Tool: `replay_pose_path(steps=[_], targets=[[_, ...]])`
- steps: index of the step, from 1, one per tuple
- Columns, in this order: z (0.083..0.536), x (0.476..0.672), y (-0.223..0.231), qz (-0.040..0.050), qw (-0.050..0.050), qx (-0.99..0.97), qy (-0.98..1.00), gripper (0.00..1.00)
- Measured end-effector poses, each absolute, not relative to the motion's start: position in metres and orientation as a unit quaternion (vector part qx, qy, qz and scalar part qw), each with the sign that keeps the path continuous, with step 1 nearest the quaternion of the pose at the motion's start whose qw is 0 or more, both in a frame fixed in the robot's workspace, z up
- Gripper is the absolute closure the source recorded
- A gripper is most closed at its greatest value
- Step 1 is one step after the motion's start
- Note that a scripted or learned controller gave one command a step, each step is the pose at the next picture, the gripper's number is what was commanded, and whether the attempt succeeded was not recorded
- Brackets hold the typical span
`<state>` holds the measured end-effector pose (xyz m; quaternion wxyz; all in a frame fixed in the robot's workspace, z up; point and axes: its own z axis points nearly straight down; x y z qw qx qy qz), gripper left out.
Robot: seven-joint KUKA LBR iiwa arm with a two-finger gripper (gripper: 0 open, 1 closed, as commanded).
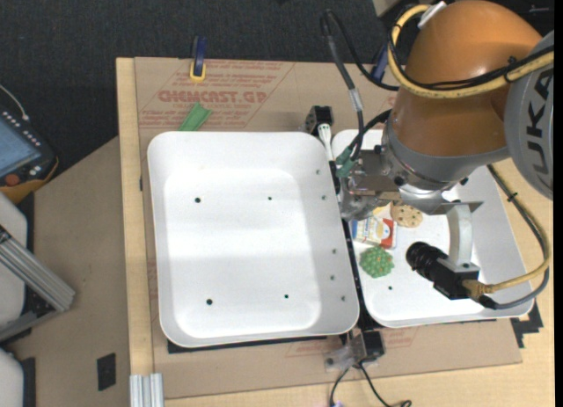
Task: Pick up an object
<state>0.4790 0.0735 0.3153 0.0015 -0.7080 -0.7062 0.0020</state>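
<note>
Two shallow white bins sit side by side on a cardboard sheet (264, 89) printed in red, which covers the tabletop; the left bin (167, 221) shows a white floor marked by four small dark dots; the grey arm (457, 71) with its orange band reaches in from the right and hangs over the right bin (493, 221); its gripper (359, 190) is low at that bin's left edge, close to the wall shared with the left bin; just beside it lie a small blue-and-white packet (374, 231), a tan speckled disc (405, 214) and a green bumpy ball (376, 262); a green strip (194, 117) lies on the cardboard above the left bin; a blue clamp (199, 61) grips the sheet's far edge.
</note>
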Motion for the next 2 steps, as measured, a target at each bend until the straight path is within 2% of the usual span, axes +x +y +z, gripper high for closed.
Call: replay_pose_path(steps=[1,2], targets=[[0.342,0.479,0.125,-0.0018,0.0,-0.705,-0.709,1.0],[0.287,0.479,0.053,0.0035,0.002,-0.71,-0.704,1.0]])
